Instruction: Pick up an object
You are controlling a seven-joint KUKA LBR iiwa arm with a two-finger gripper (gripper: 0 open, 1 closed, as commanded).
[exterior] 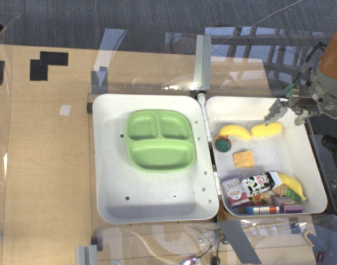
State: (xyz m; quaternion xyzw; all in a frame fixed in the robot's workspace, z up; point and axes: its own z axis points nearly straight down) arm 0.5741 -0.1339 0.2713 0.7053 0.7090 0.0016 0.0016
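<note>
My gripper (285,115) hangs over the back right corner of the right bin (314,164), its two fingers spread apart with nothing between them. Just in front of and below the left finger (273,113) lies a yellow corn-like piece (266,130). A yellow lemon-shaped piece (235,131) lies to its left. Further forward are a green and red ball (223,144) and a square cracker (244,159). Along the front wall lie a banana (292,185), a black and white carton (258,184), a pink box (231,187) and a marker (262,209).
The left bin (110,164) holds a green divided plate (160,139). A metal divider (203,101) runs between the two bins. Clear panels and metal posts stand behind the bins. The arm's orange band (332,59) is at the right edge.
</note>
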